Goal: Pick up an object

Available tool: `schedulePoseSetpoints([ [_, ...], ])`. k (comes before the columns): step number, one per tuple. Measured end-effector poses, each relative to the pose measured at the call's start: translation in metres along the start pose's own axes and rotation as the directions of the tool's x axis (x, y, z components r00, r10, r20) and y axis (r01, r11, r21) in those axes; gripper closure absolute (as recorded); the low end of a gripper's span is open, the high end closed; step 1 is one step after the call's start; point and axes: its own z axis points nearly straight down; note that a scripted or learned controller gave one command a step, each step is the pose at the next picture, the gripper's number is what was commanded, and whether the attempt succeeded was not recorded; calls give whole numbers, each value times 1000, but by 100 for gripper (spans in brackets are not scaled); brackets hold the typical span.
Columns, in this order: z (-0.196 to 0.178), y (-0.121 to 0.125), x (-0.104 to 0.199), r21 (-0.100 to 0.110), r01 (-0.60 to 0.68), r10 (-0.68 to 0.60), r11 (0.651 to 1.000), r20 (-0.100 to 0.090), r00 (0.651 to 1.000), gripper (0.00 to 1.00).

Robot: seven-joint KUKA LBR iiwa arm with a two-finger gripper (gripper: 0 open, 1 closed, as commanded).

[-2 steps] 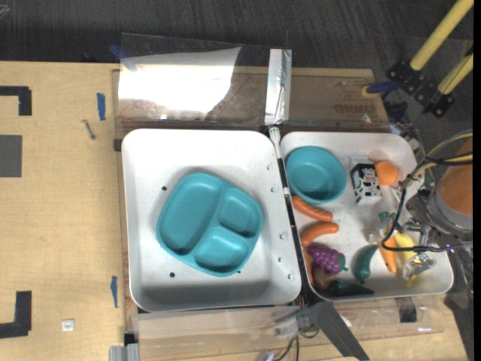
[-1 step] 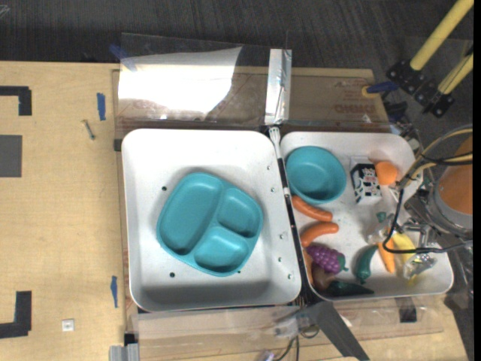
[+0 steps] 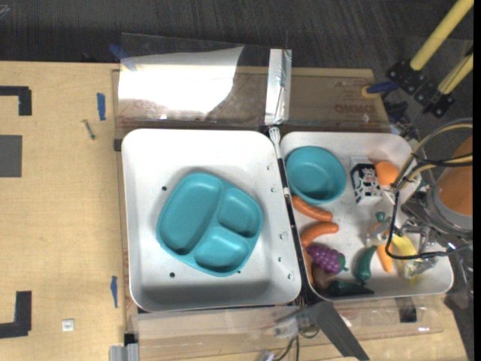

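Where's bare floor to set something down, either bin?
Left bin: bare floor all round the teal plate, widest along the top and left walls. Right bin: crowded; bowl, carrots, grapes and the gripper leave only a small mid patch.

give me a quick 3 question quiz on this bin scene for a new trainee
1. True or false: the teal divided plate lies in the right white bin.
2. Which thing lies nearest the round teal bowl? A) the purple toy grape bunch B) the upper orange toy sausage C) the yellow toy piece
3. How many compartments does the divided plate have?

Key:
1. False; it lies in the left white bin.
2. B
3. Three
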Motion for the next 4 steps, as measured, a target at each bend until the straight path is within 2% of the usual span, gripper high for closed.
schedulePoseSetpoints([
  [1,2,-22,-101,2,-10,10,1000,-10,1000,0],
  [2,1,7,-105,2,-42,42,999,-10,999,0],
  [3,-11,6,-110,6,-46,46,999,1,999,100],
  [4,-132,22,-198,4,-49,49,999,-3,999,100],
])
